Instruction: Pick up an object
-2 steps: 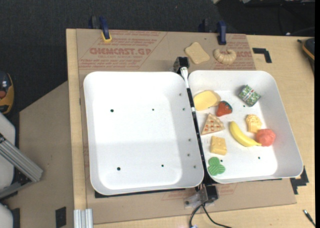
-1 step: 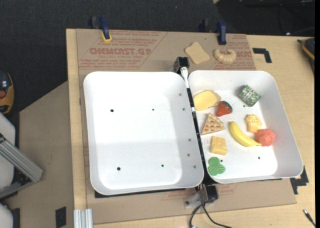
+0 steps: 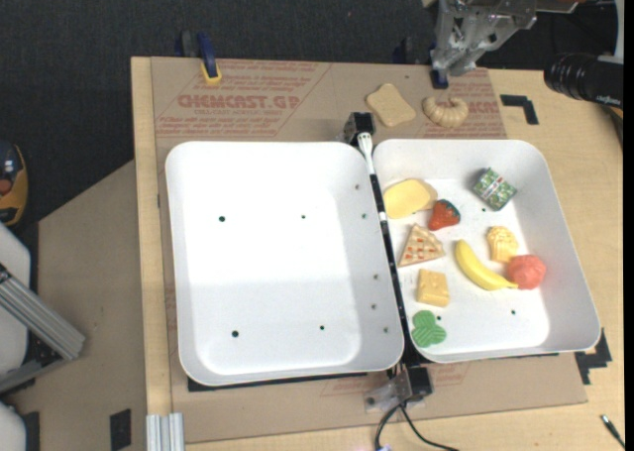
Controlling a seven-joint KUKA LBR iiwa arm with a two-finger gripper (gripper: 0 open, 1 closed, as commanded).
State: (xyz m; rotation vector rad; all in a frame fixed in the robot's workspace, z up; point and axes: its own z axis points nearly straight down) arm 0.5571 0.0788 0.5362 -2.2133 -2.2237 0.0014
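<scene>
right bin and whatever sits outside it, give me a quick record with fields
right bin: banana, strawberry, green wrapped cube, pizza slice, cheese wedge, green leaf piece, red ball, yellow semicircle piece, small yellow piece
left bin: white, four dark dots
on the board behind the bins: bread slice, croissant
end effector: just above the croissant, holding nothing visible
</scene>
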